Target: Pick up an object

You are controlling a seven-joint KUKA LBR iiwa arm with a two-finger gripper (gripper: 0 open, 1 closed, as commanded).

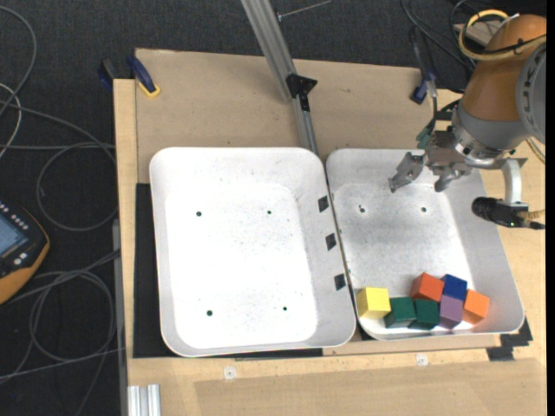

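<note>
Several coloured blocks lie bunched along the near edge of the right bin: a yellow block, a green pair, an orange block, a blue block, a purple block and a second orange block. My gripper hangs over the far right part of that bin, well away from the blocks. Its fingers are spread apart with nothing between them.
The left bin sits beside the right one, with black clips along the shared rim. A metal pole slants up from the bench's far side. Blue clamps hold the board's far corners. Cables lie on the floor at left.
</note>
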